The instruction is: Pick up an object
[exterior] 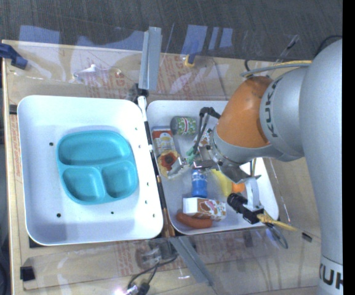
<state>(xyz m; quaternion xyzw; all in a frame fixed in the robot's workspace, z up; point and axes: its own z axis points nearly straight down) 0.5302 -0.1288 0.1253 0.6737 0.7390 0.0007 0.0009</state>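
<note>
Here, from left to right:
Left bin (35, 165): a shallow white tray bearing a turquoise plastic plate with three compartments (97, 166), well apart from the clutter.
Right bin (159, 112): a shallow white tray crowded with small items: a flat red-and-white food packet (163, 143), a green-labelled tin can on its side (183, 125), a small blue bottle with a white cap (199, 182), a brown sausage-shaped toy (194, 220), a yellow piece (221, 182).
Gripper (189, 161): low over the middle of the right bin, near the packet and just beside the blue bottle; I cannot tell how it is set, nor whether it has anything.
Step in hand: closing in on one item; likely the packet or bottle.
Doing it well: settle squarely over a single item, avoid nudging neighbours, lift straight up.
Arm (288, 115): grey with an orange band, reaching from the right.
Writing: "KUKA" letters on the arm; the packet and can labels are too small to read.
</note>
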